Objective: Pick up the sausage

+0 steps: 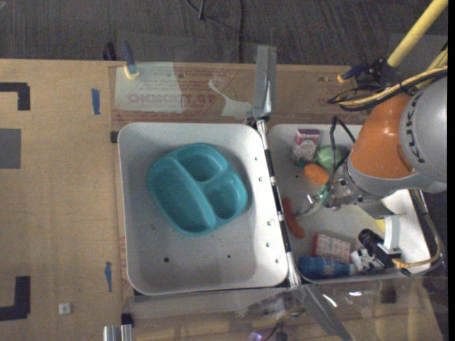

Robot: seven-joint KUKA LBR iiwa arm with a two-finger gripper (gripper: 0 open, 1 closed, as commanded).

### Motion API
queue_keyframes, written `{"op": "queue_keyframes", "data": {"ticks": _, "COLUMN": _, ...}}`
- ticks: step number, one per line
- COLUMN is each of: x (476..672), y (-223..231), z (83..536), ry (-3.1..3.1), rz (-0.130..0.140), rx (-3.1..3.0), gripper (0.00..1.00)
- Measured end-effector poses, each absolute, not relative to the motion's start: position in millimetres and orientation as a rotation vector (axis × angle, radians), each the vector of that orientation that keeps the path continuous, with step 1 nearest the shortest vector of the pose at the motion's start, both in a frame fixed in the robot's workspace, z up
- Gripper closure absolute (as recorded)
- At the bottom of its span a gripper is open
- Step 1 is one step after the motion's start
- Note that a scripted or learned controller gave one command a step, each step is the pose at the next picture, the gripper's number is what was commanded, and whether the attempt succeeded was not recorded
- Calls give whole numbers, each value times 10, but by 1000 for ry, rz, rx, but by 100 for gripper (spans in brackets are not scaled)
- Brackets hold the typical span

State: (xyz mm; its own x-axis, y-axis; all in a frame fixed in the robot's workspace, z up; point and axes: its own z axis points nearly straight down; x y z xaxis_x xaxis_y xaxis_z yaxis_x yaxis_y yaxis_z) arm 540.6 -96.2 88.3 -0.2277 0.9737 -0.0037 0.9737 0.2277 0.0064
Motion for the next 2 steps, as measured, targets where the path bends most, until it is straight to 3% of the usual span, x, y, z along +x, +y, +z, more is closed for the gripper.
{"op": "queue_keyframes", "data": {"ticks": 1, "x": 5228, "y": -1005, "z": 884, "ry": 2449, "rz": 8, "rx": 1954, "gripper": 0}}
{"op": "queue_keyframes", "data": {"ticks": 2, "x": 4824, "y": -999, "z": 883, "ry": 2159, "rz": 10, "rx": 2270, "gripper": 0}}
